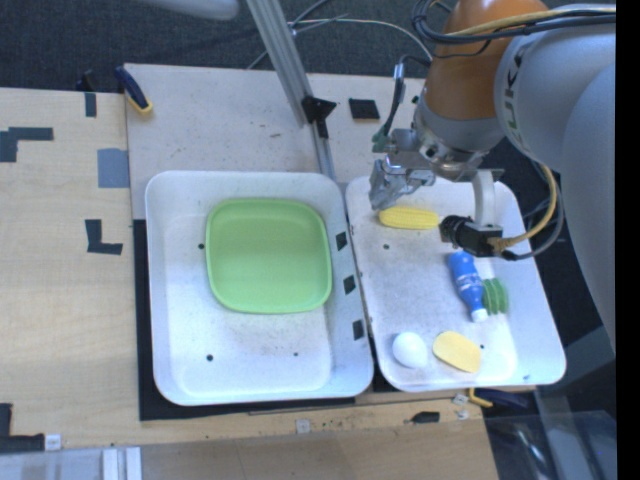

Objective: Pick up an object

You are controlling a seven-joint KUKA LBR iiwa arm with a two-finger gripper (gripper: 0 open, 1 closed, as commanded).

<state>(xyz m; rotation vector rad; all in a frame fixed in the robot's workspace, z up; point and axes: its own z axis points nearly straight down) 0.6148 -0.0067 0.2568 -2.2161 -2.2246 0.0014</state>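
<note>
While a white egg (408,349) and a yellow wedge (457,351) are lying at the near edge of the right bin (530,363), a blue bottle (466,284) is resting mid-bin beside a green piece (496,296). Farther back, the gripper (386,194) is hovering just beside the yellow corn (408,218), grasping nothing. A green plate (268,255) is sitting in the left bin (175,358).

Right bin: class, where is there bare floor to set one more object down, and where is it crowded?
In the right bin, bare floor lies between the corn cob and the white egg, left of the blue bottle. The near right corner is crowded by the yellow piece; the tool crowds the far left corner.
</note>
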